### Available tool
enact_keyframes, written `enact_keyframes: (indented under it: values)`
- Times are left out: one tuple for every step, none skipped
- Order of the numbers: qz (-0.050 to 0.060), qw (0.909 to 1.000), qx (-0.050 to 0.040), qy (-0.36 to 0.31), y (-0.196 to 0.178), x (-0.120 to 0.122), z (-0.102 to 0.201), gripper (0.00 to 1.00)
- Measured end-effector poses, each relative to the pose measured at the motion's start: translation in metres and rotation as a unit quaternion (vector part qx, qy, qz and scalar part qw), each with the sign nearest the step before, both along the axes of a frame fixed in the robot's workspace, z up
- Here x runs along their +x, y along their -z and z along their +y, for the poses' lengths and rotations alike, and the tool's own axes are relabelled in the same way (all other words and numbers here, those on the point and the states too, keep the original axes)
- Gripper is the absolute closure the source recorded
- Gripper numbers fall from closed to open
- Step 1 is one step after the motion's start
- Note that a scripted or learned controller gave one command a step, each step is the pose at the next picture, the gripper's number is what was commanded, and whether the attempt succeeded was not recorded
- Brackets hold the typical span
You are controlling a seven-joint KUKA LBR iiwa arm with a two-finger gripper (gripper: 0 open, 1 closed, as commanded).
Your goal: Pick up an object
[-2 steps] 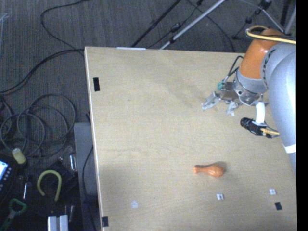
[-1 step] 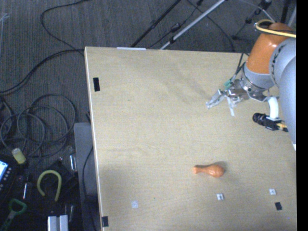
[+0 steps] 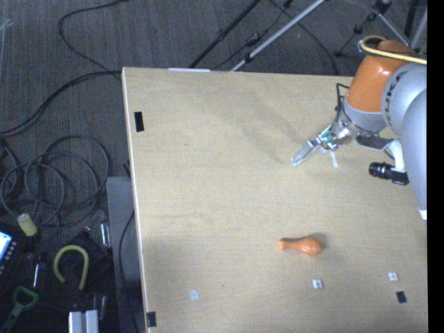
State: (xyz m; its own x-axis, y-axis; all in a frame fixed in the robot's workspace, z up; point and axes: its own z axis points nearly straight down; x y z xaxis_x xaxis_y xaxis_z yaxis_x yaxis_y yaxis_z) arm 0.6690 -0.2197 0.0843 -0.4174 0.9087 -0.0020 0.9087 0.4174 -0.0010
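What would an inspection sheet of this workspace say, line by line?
Surface: tan board, bare apart from small markers.
Job's things: one orange pear-shaped object lying on the board near its lower edge.
Clutter: small white tags and black marks on the board.
End effector: over the board's upper right, well apart from the object, holding nothing.
Cables: black loops on the floor at left.
Surroundings: dark carpet, tripod legs at top, green hook lower left.

Even, dim light, soft shadows, slightly blurred, perhaps grainy
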Motion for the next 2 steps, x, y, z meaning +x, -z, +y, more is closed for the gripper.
enact_keyframes:
  values:
    - [-0.001,1.0,-0.0006,0.0,-0.01,0.001,0.001,1.0]
    - [0.0,1.0,0.0021,0.0,-0.089,0.0,0.1,1.0]
